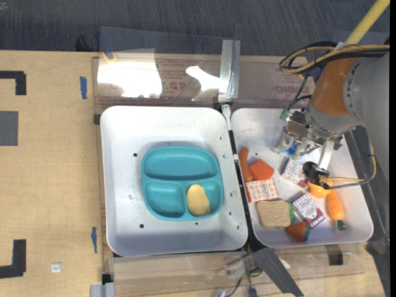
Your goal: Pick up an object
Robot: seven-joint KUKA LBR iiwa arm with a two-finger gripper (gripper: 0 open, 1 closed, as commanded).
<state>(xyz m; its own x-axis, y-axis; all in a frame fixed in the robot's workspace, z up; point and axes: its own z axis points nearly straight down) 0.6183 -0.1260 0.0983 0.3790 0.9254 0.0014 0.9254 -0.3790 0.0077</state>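
**Mia:** Where is the arm (346,91) right now?

**Ben:** It hangs over the right bin (365,231), near the back of it. The gripper (302,142) points down at the toys.

**Mia:** Is it holding anything?

**Ben:** I see nothing between its metal parts. Open or closed? I cannot tell, they are too small and blurry.

**Mia:** What could it grab?

**Ben:** The closest thing is a small printed packet (292,169), just beside the gripper, toward the front of the bin. It lies flat and a bit slanted. Farther to the front are a carrot (335,206) (it lies long, running front to back), a slice of bread (273,213) and another packet (262,190).

**Mia:** And the other bin?

**Ben:** The left bin (117,166) has a blue tray (167,166) with a yellow potato (198,200) in it. That is well apart from the gripper, so I think the packet is the easy pick, straight down and a little forward.
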